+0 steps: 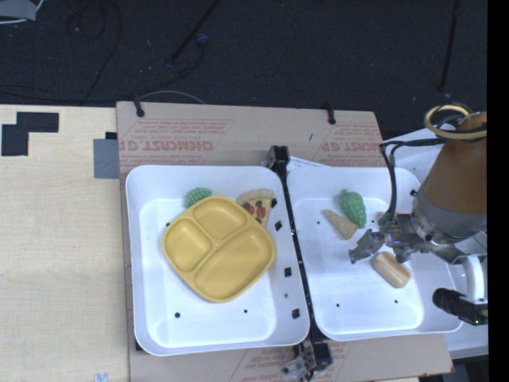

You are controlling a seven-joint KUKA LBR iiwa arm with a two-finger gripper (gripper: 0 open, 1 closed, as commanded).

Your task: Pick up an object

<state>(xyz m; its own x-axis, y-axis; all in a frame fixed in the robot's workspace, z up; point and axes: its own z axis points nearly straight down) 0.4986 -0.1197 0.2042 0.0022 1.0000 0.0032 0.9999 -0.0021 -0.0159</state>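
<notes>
Gripper [380, 245] is hovering low at the right bin's [358, 325] centre-right, fingers looking spread apart, just above a tan bread roll [392, 270], gripping nothing.

Two shallow white bins sit side by side on the counter [56, 237]. In the left bin [147, 309] a yellow divided plate [219, 247] lies near the middle, with a green toy [198, 195] touching its rim at 11 o'clock and a pizza slice [257, 204] at its 1 o'clock. In the right bin [358, 313] the end effector [375, 246] hangs low at the bin's 3 o'clock side, just beside a tan bread-like piece [391, 270] at its 4 o'clock. A green leafy toy [352, 207] and a tan wedge [340, 224] lie at its 11 o'clock.
</notes>
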